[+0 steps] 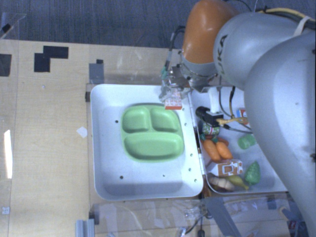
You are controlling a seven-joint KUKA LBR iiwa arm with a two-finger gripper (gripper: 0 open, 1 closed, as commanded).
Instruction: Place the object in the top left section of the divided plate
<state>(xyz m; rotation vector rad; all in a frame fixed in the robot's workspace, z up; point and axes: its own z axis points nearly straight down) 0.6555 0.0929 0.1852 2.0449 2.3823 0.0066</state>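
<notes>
Pale wooden bench (pixel 44 147) with two white bins, left (pixel 106 147) and right (pixel 269 184), side by side.

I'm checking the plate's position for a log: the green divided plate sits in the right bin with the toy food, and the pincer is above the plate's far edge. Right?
Not quite. The camera view shows the green divided plate in the left bin, alone; the toy food lies in the right bin. The pincer is indeed above the plate's far edge.

Grey arm (pixel 266 83) reaches in from right, tool (pixel 173 94) pointing down.

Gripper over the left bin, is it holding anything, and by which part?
The gripper seems to pinch a small white and red packet by its top edge.
</notes>
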